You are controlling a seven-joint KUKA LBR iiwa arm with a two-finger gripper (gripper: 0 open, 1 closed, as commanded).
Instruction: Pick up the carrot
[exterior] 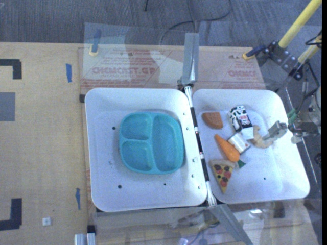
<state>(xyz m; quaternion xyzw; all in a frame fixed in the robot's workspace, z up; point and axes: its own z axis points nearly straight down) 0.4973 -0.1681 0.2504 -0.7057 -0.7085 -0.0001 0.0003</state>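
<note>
The orange carrot (pixel 226 148) lies at a slant in the middle of the right bin (pixel 286 177), its green top (pixel 240 163) pointing to the lower right. A small white block (pixel 240 144) touches its right side. My gripper (pixel 276 130) hangs low over the right part of that bin, roughly a hand's width right of the carrot. It is just beside a tan piece (pixel 261 142). Nothing is seen held in it.
A pizza slice (pixel 222 173) lies just below the carrot, a brown piece (pixel 212 119) above it, and a black-and-white carton (pixel 240 117) at the upper right. The left bin (pixel 102 111) holds a teal divided plate (pixel 152 142). A yellow-handled tool (pixel 301 19) stands beyond the right bin.
</note>
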